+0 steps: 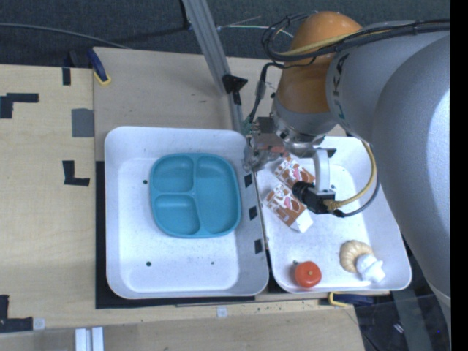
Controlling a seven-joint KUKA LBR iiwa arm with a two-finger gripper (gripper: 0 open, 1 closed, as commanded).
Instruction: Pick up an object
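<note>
My gripper (254,152) hangs under the orange wrist at the upper left corner of the right bin (387,229), close to the wall between the bins. Two white and brown cartons lie just right of it: one (295,171) beside the gripper, the other (286,208) a little nearer the front. A red tomato-like ball (308,273) rests at the bin's front edge. A tan pastry (354,254) with a small white piece (372,270) lies at the front right. Nothing is visibly between the fingers.
A blue divided plate (196,194) lies in the left bin (124,262). A grey metal post (208,39) slants down toward the gripper from the top. A black connector with a yellow cable (316,197) hangs over the cartons. The big grey arm covers the right side.
</note>
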